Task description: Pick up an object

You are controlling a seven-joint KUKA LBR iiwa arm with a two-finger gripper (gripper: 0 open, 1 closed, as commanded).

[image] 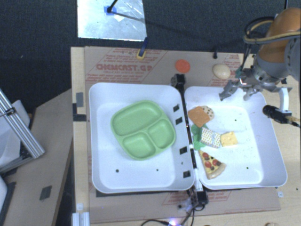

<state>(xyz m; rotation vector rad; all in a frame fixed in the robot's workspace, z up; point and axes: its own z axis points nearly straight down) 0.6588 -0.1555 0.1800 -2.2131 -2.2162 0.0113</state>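
My gripper point(237, 93) hangs over the far edge of the right bin point(268, 140), its two fingers spread open with nothing between them. Below and to its left lies a round brown cookie point(201, 115). Further toward the front are a green-and-white patterned piece point(210, 138), a yellow cheese square point(229, 139) and a pizza slice point(212, 164). All of these lie along the bin's left side, apart from the gripper.
A green divided plate point(143, 130) lies in the left bin point(104, 102). Behind the bins, on the cardboard, sit an orange disc point(182, 66) and a beige egg-shaped object point(221, 71). A black divider point(185, 126) runs between the bins.
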